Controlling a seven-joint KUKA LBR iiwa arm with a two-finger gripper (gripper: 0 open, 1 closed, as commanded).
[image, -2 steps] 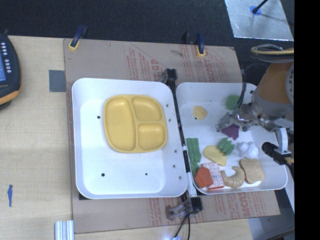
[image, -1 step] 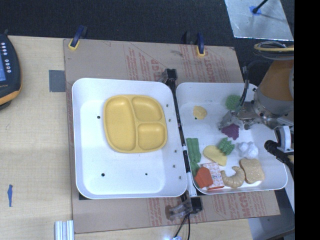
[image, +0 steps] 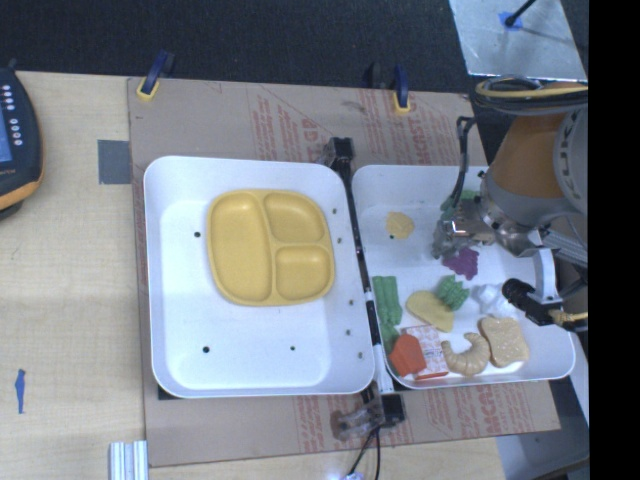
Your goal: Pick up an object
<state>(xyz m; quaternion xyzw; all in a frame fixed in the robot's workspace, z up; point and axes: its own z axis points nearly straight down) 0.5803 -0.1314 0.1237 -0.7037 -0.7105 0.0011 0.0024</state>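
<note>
The right bin (image: 420,193) holds several small toy foods. A purple grape bunch (image: 463,262) lies near its middle, with a green broccoli piece (image: 452,292) and a yellow wedge (image: 429,311) just in front of it. A small yellow piece (image: 400,225) lies alone towards the back left. My gripper (image: 452,238) hangs low over the bin, right behind and above the grape bunch, and its body hides the tips. Nothing shows in its hold.
In the left bin (image: 180,348) sits a yellow divided plate (image: 270,245). Along the right bin's front lie a green strip (image: 386,300), a red piece (image: 406,353), a small printed box (image: 431,354), a tan curved piece (image: 467,356) and a bread slice (image: 504,339).
</note>
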